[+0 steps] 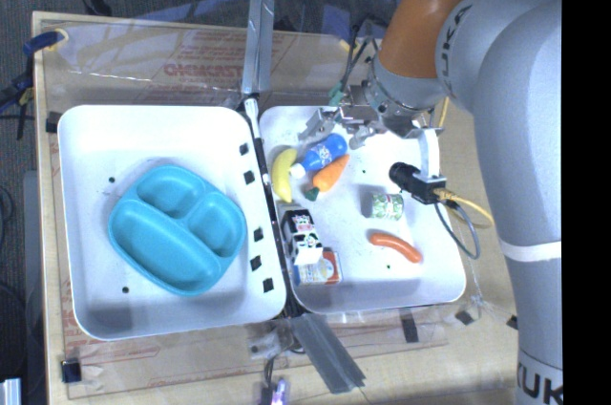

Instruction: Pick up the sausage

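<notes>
**Sausage lies near the front of the right bin, the gripper hangs at its far end**

Closest to me, along the front wall of the right bin (449, 284), sits a small carton (310, 258) with a cow-patterned face, tucked against the divider side. Just to its right, and a little further in, is the sausage (395, 245): an orange-red link lying flat on bare white floor, its long axis running left to right with the right end dipped slightly toward the front. Nothing touches it, so there is room on both long sides.

A step further back stands a small green-and-white can (387, 205), near the sausage but apart from it. Beyond that a banana (283, 173), a carrot (329, 175) and a blue bottle (324, 151) bunch together toward the divider.

At the far end of the same bin is the gripper (341, 120), low over the bottle cluster. I cannot tell how its jaws stand; the metal there is too tangled with the objects to read, and I see nothing held.

So the sausage lies toward the front and somewhat to the right of the gripper, past the can. My guess is the approach wants the fingers closing across the link's short width.

The left bin (76, 202) holds a blue divided plate (177, 226).
</notes>
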`<act>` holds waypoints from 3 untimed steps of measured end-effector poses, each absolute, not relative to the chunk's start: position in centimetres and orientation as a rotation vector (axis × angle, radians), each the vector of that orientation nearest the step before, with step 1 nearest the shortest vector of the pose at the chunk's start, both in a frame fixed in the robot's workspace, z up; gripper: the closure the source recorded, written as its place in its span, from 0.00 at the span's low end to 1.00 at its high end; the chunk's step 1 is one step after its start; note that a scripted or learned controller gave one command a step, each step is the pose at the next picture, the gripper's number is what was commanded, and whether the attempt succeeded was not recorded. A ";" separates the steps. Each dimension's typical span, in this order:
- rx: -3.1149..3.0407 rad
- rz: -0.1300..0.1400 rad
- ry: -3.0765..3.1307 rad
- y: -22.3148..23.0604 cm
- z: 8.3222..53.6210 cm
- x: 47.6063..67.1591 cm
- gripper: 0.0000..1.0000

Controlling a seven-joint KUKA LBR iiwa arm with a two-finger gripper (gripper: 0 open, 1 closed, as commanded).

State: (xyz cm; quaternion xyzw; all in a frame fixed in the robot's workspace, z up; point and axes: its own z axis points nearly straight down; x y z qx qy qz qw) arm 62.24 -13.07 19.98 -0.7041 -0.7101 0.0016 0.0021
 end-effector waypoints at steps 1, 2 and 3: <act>-2.202 0.006 -2.232 -12.9 20.9 62.3 1.00; -1.789 0.003 -2.578 -13.7 10.0 59.4 1.00; -1.834 0.000 -2.553 -14.7 21.7 63.5 1.00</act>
